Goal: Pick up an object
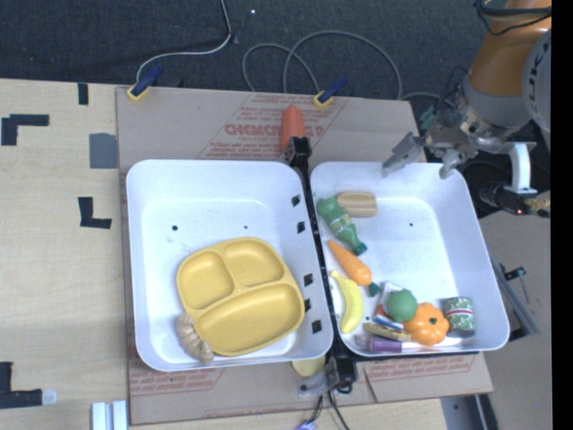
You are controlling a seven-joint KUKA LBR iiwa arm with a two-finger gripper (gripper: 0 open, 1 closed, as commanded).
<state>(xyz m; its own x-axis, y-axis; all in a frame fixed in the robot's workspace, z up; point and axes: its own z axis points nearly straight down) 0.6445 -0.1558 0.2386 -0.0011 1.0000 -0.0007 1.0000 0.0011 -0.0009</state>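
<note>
The right bin (466, 231) holds several toy foods: a tan bread roll (356, 204), a green vegetable (338, 222), an orange carrot (349, 262), a yellow banana (351, 303), a green ball (402, 305), an orange pumpkin-like piece (427, 323) and a small green-patterned can (459, 313). My gripper (421, 158) hangs above the bin's far right corner, fingers spread open with nothing between them. It is well apart from every object.
The left bin (152, 204) holds a yellow divided plate (242, 296) and a tan item (191, 339) at its near left edge. A black divider clamp with an orange handle (293, 128) sits between the bins. Cables lie behind the bench.
</note>
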